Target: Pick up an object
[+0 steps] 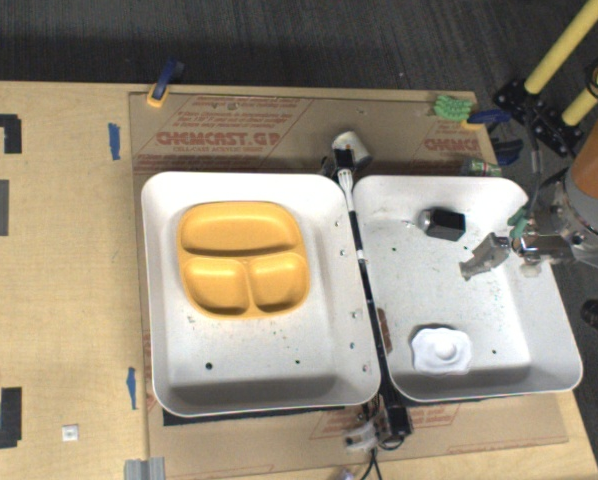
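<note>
The black object (444, 223) lies in the far part of the right bin (549, 353), on the white floor, apart from me. A white object (440, 349) with a small knob on top sits near the right bin's near wall, well apart from the black one. My jaws (484, 256) hang over the right bin's right half, just right of and nearer than the black object, with nothing between them; whether they stand wide or narrow I cannot tell from this slant. My arm (589, 203) comes in from the right, with the orange band showing at the edge. In the left bin (164, 298) a yellow three-part tray (243, 258) rests in the far-middle area. Both bins sit side by side on the worktop (59, 268), over a cardboard sheet (279, 128).
</note>
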{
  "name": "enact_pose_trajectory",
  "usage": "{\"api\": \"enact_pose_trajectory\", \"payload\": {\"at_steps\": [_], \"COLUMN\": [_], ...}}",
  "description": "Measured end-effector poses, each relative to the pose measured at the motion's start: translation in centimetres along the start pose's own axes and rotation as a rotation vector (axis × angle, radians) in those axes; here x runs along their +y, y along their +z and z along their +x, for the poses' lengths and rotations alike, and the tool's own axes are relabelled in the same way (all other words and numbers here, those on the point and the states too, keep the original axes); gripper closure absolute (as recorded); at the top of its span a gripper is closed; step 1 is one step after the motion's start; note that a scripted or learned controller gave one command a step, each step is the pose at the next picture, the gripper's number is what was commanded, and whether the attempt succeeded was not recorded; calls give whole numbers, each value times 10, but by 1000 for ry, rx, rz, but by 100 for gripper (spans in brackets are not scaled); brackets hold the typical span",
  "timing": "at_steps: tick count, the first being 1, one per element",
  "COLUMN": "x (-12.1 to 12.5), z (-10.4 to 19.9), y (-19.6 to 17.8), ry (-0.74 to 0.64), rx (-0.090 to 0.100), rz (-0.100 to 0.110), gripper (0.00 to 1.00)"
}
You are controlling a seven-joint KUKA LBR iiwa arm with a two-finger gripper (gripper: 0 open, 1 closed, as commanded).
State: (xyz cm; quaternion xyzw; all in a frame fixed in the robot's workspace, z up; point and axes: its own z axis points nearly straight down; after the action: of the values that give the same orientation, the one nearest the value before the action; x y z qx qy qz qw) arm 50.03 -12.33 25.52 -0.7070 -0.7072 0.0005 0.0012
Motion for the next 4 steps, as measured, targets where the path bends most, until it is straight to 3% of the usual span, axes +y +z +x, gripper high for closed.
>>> {"api": "enact_pose_trajectory", "payload": {"at_steps": [1, 2, 3, 4], "x": [-21, -20, -21, 26], "z": [26, -9, 26, -36], "y": [164, 111, 131, 170], "ry": [30, -149, -140, -168], "rx": [0, -3, 0, -3], "rz": [-2, -5, -1, -6], "gripper": [0, 0, 0, 0]}}
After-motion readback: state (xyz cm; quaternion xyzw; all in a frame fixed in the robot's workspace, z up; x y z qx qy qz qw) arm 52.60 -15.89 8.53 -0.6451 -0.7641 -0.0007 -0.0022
